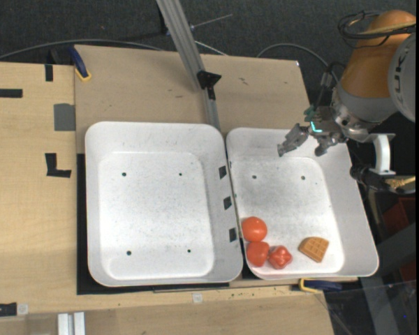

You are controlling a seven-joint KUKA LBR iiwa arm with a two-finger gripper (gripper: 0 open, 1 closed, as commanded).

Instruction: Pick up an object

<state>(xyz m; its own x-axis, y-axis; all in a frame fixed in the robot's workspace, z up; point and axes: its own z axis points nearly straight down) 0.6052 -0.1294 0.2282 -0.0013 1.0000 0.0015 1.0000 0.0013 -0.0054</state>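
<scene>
Two white bins are set side by side on a wooden tabletop (28, 187), likely so items can be moved between them. The left bin (153, 135) is seen bare; the right bin (293, 187) carries three red tomatoes (264, 245) and a waffle piece (314, 248), clustered at its near edge. The end effector (309, 142) is held above the far edge, fingers spread apart, nothing gripped, well apart from the items. Dark floor is seen beyond.

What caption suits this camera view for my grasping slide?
Gripper hovers over right bin's far end; three red items and a waffle-like piece lie near.
</scene>
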